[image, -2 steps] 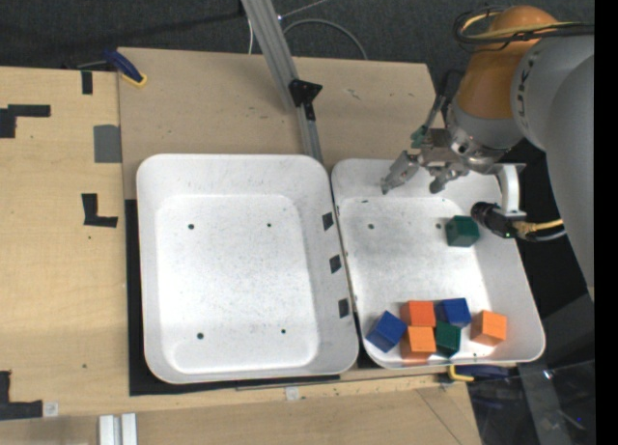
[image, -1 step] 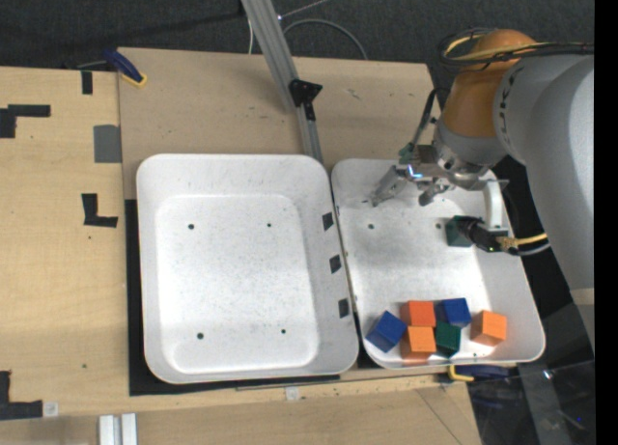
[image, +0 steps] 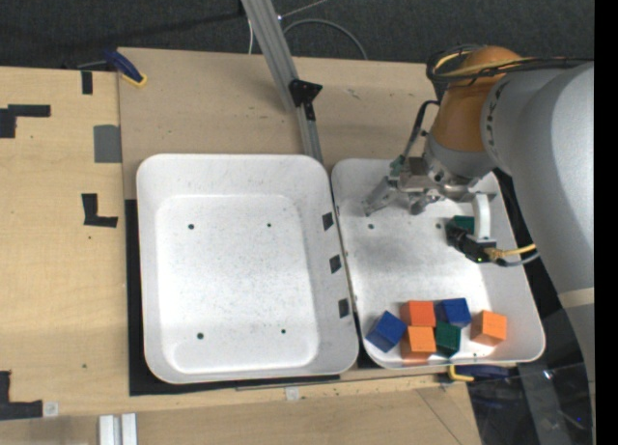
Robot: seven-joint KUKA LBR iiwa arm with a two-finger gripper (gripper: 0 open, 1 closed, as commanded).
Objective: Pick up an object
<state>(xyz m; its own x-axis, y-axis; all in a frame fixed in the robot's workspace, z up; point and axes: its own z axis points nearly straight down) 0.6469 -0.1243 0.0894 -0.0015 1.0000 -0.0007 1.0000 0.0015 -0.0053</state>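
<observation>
The small blocks (image: 432,324) clustered at the lower right of the frame look light, stiff and smooth-sided, best pinched across flat faces; I cannot tell how the gripper (image: 410,192) is set.

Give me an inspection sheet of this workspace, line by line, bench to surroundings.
Surface: wooden bench with black tape marks; left bin and right bin side by side.
Job's things: two blue, three orange and one green block clustered at the right bin's near edge.
Clutter: nothing seen.
Grippers: gripper over the right bin's far end, apart from the blocks, holding nothing visible.
Cables: thin wire loop beyond the bench; cable at the wrist.
Surroundings: slanted metal post, dark floor.
</observation>
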